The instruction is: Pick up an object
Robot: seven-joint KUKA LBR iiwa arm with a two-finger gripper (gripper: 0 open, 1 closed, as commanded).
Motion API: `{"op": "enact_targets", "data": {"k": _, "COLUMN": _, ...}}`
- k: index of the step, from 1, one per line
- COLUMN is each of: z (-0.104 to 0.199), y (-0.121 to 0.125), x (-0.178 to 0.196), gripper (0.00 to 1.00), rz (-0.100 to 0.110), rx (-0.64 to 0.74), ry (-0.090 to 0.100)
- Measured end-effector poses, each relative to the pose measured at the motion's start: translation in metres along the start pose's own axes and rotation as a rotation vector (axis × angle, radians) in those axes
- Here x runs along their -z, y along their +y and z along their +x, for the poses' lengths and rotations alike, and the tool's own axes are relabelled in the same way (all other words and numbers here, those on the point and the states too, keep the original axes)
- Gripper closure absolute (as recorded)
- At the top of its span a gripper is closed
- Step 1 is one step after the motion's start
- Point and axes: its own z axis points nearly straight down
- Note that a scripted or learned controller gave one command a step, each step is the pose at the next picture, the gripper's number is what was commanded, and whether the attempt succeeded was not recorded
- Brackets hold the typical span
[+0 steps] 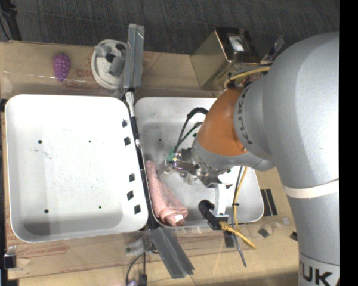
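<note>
- A small purple object (61,66) lies on the bench behind the left bin, near a white coil (107,62) of what looks like rope or cable.
- The left bin (24,159) is wide and white, with a few small dark dots on its floor.
- The right bin (152,115) stands just beside it, touching along the middle edge.
- A pink rolled cloth (162,197) lies in the right bin, along its left wall, reaching to the front corner.
- The gripper (182,164) hangs low over the right bin, just to the right of the cloth's upper end; whether it touches the cloth I cannot tell.
- The wrist covers the fingers, so I cannot tell if they are open or closed.
- The grey arm (304,112) with its orange band (221,130) comes in from the right.
</note>
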Motion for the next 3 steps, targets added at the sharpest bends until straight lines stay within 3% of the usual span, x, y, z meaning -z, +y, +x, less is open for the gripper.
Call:
{"op": "enact_targets", "data": {"k": 1, "z": -0.03, "y": 0.025, "x": 0.059, "gripper": 0.0, "rz": -0.001, "rx": -0.014, "ry": 0.001}}
{"op": "enact_targets", "data": {"k": 2, "z": -0.003, "y": -0.009, "x": -0.003, "gripper": 0.0, "rz": -0.007, "rx": 0.091, "ry": 0.0}}
{"op": "enact_targets", "data": {"k": 3, "z": 0.025, "y": -0.011, "x": 0.096, "gripper": 0.0, "rz": -0.001, "rx": -0.067, "ry": 0.001}}
